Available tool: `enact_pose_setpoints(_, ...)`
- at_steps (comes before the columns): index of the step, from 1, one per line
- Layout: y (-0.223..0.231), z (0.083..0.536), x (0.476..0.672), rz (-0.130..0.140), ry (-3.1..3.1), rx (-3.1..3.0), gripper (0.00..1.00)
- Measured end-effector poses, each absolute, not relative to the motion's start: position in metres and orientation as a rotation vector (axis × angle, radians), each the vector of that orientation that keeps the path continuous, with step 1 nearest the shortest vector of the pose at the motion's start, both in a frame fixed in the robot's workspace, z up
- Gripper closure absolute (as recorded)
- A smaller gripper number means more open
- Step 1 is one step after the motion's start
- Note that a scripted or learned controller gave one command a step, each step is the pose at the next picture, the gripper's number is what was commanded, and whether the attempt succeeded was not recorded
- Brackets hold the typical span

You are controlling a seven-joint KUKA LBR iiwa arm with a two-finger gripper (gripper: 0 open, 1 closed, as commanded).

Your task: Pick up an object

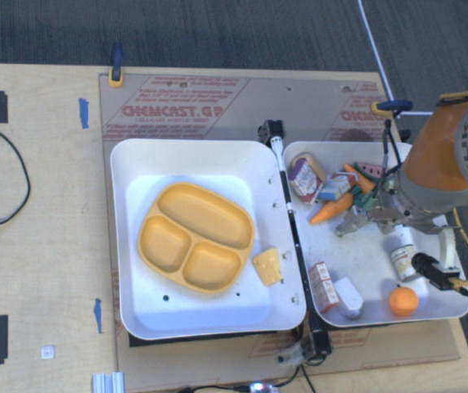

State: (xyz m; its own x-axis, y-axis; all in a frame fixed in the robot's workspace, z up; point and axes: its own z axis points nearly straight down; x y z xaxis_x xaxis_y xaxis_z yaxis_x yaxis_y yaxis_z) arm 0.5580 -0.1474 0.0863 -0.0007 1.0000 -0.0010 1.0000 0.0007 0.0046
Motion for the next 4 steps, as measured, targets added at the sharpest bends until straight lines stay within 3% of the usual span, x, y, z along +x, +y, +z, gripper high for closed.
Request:
enact_pose_setpoints(1, -0.098, 0.087, 0.538, 0.005, 2.221, 2.218, 0.0)
enact_pose_setpoints(2, -0.094, 0.087, 0.491, 0.006, 2.218, 2.218, 0.0)
enact_pose_setpoints(3, -0.095, 0.097, 0.493, 0.01, 2.213, 2.215, 1.0)
enact_pose_setpoints(4, -0.095, 0.097, 0.493, 0.01, 2.214, 2.215, 0.0)
